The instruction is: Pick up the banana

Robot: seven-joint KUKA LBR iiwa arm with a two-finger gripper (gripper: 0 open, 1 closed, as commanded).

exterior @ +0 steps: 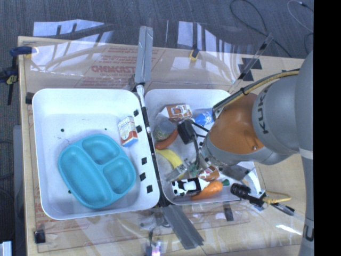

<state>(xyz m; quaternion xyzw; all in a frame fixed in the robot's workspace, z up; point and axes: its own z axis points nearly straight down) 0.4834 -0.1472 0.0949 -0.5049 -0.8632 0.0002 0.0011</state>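
The banana (pixel 170 157) is a short yellow piece lying near the left wall of the right bin (pixel 160 97), partly covered by neighbouring items. My gripper (pixel 191 168) hangs low in that bin just right of the banana, under the orange wrist band (pixel 234 130). It sits among clutter, and I cannot make out whether it touches the banana. The arm covers the bin's right half.
Around the banana lie a red and grey round item (pixel 166 135), a brown box (pixel 178 112), a blue packet (pixel 203 117), a black-and-white item (pixel 186 185) and an orange carrot (pixel 209 189). The left bin holds a blue divided plate (pixel 98 169) and a small carton (pixel 128 130).
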